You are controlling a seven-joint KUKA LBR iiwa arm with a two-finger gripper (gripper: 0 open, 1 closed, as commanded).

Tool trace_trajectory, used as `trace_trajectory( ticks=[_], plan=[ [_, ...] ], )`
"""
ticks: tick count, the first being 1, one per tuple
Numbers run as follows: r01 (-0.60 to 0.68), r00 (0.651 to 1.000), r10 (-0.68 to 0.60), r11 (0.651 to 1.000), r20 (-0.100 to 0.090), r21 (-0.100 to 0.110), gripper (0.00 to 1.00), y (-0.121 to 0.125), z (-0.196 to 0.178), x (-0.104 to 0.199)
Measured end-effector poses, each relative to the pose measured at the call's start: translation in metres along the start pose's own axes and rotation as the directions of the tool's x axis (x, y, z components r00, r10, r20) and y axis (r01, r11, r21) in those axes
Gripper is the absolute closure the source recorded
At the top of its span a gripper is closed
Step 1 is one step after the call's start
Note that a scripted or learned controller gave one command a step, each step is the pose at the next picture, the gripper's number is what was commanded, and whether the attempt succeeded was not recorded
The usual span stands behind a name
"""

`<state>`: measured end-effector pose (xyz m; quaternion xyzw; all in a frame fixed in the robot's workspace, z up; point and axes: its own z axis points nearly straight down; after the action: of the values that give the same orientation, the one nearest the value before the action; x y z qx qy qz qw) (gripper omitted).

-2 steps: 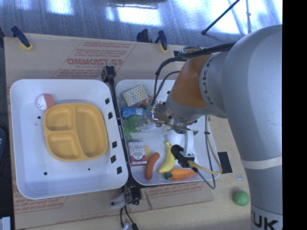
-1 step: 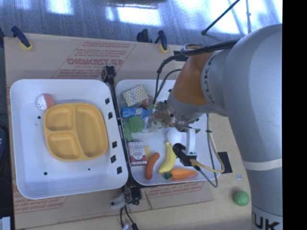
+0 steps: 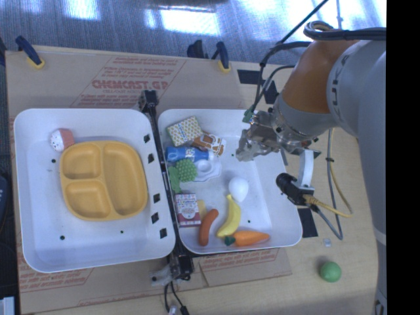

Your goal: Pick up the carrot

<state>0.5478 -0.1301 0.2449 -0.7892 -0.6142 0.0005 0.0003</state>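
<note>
The carrot (image 3: 249, 238) is orange with a green stub at its left end and lies flat along the front edge of the right bin (image 3: 279, 205). A yellow banana (image 3: 230, 217) touches it on the left. My gripper (image 3: 248, 151) hangs over the right side of the same bin, well behind the carrot, with a white egg (image 3: 238, 188) between the two. Nothing shows between its fingers.
The right bin also holds a sausage (image 3: 207, 227), a red-and-white small box (image 3: 187, 210), a blue bottle (image 3: 186, 155), green grapes (image 3: 184, 170) and a cracker box (image 3: 184, 130). The left bin holds a yellow divided plate (image 3: 103, 179) and a strawberry-pink item (image 3: 62, 139). A green ball (image 3: 330, 271) lies on the bench.
</note>
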Motion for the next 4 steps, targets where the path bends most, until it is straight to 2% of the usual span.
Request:
trace_trajectory(
  ticks=[1, 2, 3, 4],
  plan=[
    [0.000, 1.000, 0.000, 1.000, 0.000, 0.002, 0.00, 0.000, 0.001, 0.000],
    [-0.305, 0.952, 0.305, 0.952, 0.001, 0.007, 0.00, -0.026, 0.113, 0.026],
    [-0.302, 0.953, 0.302, 0.953, 0.001, 0.010, 1.00, -0.026, 0.103, 0.026],
    [0.298, 0.955, -0.298, 0.955, -0.002, 0.003, 1.00, -0.049, 0.052, -0.030]
  ],
)
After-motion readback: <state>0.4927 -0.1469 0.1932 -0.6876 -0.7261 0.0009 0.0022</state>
